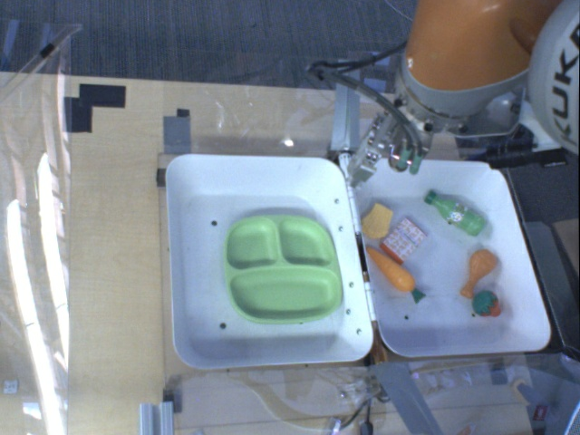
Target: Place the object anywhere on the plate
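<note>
So the setup is two white bins side by side on the wooden bench (100, 270). Starting from the near edge: the right bin (453, 333) is the one under the claw's side, and it's got all the loose toys in it. Closest to me, down and to the right of the claw, there's a small red and green round thing (487, 304), maybe a toy fruit, just beside a toy drumstick (479, 269). A toy carrot (391, 271) lies on a slant below the claw, more or less straight down from it, with its leafy end toward the near side. Just past that is a little pink checkered box (404, 239), and touching or nearly touching it, a yellow wedge (377, 220) that looks like cheese. Further back, to the claw's lower right, a green bottle (456, 213) lies on its side.

The left bin (190, 333) sits well off to the claw's lower left, and it holds just the green plate (283, 268), the divided kind with three compartments. None of the toys are on it.

The claw (388, 151) hangs over the far left corner of the right bin, near the divider between the bins. Can't tell whether it's spread or pinched, too small and cluttered up there.
</note>
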Tool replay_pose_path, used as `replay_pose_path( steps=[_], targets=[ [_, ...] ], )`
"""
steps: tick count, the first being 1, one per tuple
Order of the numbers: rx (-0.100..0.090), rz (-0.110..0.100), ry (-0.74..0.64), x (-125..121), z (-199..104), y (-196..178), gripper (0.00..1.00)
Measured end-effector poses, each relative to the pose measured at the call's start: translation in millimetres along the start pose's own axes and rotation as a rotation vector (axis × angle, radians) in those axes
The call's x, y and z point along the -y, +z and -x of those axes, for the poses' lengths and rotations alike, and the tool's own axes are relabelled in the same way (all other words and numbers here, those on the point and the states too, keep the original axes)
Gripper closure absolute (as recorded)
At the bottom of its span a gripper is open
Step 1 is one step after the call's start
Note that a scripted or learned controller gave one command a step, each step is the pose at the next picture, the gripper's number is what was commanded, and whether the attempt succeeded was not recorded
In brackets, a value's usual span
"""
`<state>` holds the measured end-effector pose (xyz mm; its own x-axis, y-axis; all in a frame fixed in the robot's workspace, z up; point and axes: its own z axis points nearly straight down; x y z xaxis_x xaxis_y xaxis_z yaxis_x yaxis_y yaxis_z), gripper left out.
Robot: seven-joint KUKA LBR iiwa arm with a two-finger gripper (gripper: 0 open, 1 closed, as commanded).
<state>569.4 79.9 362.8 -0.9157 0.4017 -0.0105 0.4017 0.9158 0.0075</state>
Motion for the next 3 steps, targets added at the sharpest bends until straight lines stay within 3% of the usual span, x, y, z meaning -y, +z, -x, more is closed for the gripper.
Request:
replay_pose_path(
  steps=[1,2,3],
  targets=[
    [-0.006,-0.001,-0.332,-28.1,-72.3,88.0,1.00],
    [0.000,0.003,-0.059,-53.9,-89.3,26.0,1.00],
    [0.002,0.001,0.370,25.0,-67.4,-75.8,1.00]
  ],
)
